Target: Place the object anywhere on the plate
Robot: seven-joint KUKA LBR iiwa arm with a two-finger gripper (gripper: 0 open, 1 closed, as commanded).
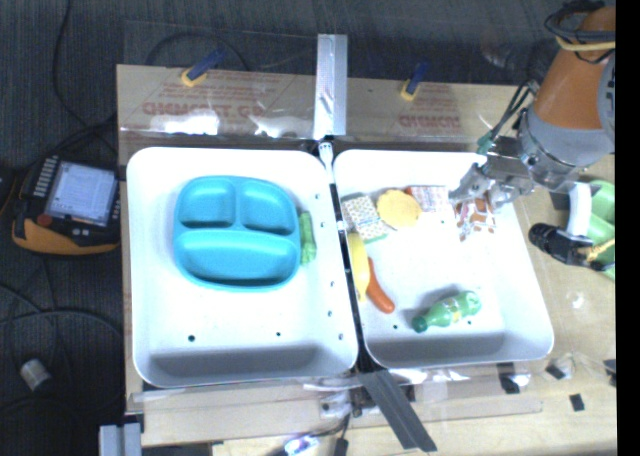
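A blue divided plate [238, 230] is seen in the left bin [150, 344], well to the left of the gripper [478, 194], with a green item [306, 238] at its right rim. In the right bin [520, 329], a yellow round piece [398, 209] lies just left of the gripper, and a green bottle [447, 311] lies below it. A small red-and-white object [476, 216] is seen just under the gripper; whether it is gripped cannot be told.

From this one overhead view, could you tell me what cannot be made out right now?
- Gripper: blurred against a red-and-white item; whether it holds anything cannot be told.
- Green piece beside the blue plate: too small to identify.
- Yellow piece: partly hidden by the bin divider.
- Arm: cut off at the right.
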